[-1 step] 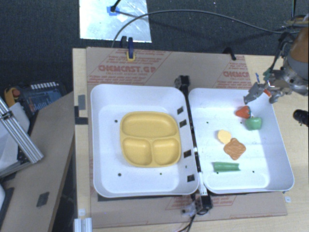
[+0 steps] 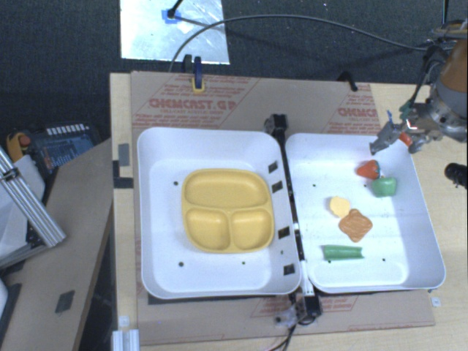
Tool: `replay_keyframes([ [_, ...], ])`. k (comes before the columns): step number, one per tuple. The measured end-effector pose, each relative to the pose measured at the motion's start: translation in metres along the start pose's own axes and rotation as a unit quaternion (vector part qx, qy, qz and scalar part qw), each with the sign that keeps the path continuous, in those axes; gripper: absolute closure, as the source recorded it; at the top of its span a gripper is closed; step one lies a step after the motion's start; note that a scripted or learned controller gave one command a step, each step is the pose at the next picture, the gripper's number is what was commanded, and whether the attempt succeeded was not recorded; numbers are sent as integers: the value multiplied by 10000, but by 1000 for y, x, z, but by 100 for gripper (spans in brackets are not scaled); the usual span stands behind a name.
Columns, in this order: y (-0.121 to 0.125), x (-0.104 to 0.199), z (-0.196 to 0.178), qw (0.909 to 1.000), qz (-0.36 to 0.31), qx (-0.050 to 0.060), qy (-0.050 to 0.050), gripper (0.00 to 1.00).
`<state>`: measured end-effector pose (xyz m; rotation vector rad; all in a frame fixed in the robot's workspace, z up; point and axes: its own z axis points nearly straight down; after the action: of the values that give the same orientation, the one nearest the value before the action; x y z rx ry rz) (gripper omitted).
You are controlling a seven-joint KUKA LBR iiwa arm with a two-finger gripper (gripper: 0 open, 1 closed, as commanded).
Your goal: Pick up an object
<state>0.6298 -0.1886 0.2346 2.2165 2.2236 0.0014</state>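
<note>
Over at the right bin's far corner the gripper hangs above the rim, holding nothing; I can't tell whether its fingers are apart. Just beside it lie a red piece touching a green one, with the yellow tray in the left bin

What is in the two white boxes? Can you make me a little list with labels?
left bin: yellow tray with three compartments
right bin: five small things
red piece: touching the green round piece
pale yellow piece: near the middle
brown piece: just beside the pale yellow one
green long piece: nearest the front
gripper: over the right bin's far corner, holding nothing
</note>
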Motion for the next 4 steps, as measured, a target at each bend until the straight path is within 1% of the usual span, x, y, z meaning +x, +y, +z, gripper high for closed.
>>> replay_keyframes([
  [1,4,2,42,10000,-9,12,2,0],
  [2,-1,-6,99,10000,10,21,4,0],
  [3,-1,-5,151,10000,7,14,4,0],
  [4,1,-6,137,10000,3,-18,-5,100],
])
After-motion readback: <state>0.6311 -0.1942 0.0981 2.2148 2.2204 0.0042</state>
